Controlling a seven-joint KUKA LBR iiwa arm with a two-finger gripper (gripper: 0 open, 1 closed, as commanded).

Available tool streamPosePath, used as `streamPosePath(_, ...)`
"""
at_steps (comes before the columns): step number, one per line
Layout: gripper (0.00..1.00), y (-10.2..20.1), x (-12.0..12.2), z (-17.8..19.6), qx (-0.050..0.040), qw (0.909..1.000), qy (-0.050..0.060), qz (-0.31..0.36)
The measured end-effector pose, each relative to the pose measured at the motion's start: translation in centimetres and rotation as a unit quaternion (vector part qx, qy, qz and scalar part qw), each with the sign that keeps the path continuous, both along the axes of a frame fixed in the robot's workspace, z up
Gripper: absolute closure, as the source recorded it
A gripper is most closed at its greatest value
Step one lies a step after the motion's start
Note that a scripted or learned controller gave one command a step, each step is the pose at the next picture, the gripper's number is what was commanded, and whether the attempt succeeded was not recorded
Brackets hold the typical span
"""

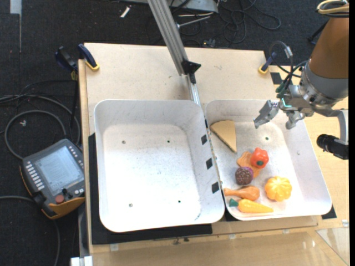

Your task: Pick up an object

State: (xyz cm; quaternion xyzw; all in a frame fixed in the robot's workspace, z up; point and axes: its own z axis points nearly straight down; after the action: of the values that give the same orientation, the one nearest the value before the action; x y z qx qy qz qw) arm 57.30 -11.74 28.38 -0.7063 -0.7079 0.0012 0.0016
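My gripper (280, 118) hangs over the back of the right bin (310, 165), open, with nothing between its fingers (265, 115). Below and to its left lies a tan wedge (224, 133). Toward the bin's front sit a red pepper (259, 157) on an orange piece, a dark purple berry (243, 175), a yellow-orange pumpkin (278, 188), an orange drumstick shape (243, 193) and a carrot (253, 206). The gripper is above and apart from all of them.
The left bin (147, 162) sits beside the right one, their walls meeting in the middle. A slanted metal rail (169, 32) comes down to the bins' back junction. Clamps (89, 57) grip the bench's back corners. A teach pendant (52, 173) lies on the floor at left.
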Motion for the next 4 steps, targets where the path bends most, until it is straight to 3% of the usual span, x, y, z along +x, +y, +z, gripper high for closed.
streamPosePath(1, 0.00, 0.0, 0.1, 0.2, -0.0004, 1.0000, -0.002, -0.001)
streamPosePath(4, 0.00, 2.1, -1.1, -14.4, 0.0001, 1.0000, 0.001, -0.002)
